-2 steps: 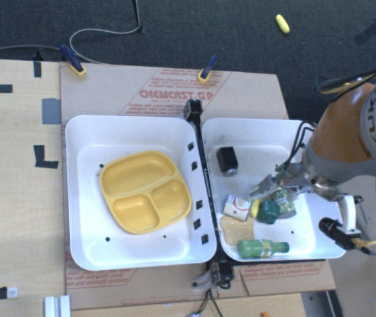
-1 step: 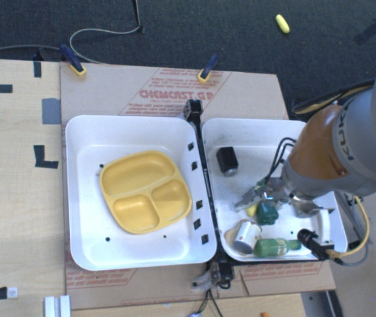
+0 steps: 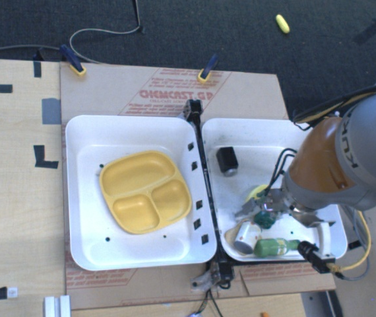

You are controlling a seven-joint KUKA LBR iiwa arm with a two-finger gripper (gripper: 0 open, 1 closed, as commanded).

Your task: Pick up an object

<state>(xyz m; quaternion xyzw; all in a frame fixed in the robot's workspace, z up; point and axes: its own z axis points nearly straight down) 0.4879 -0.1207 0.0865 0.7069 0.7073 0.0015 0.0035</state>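
The right bin [image 3: 241,137] holds a small black block [image 3: 227,160] near its back left. At its front lie a green bottle [image 3: 270,247] on its side, a white-grey cup-like object [image 3: 244,237], and a yellow-green item [image 3: 259,192] partly under the arm. My gripper [image 3: 262,211] hangs low over this front cluster, beside a dark teal object [image 3: 266,218]. The arm's orange band [image 3: 316,160] and grey wrist cover much of the bin's right side. I see nothing clearly held between the fingers.
The left bin [image 3: 82,177] holds a yellow three-compartment tray [image 3: 145,191]. A black divider clip [image 3: 192,109] sits between the bins at the back. Cardboard lies under both bins, with yellow-blue clamps [image 3: 208,68] on its far edge.
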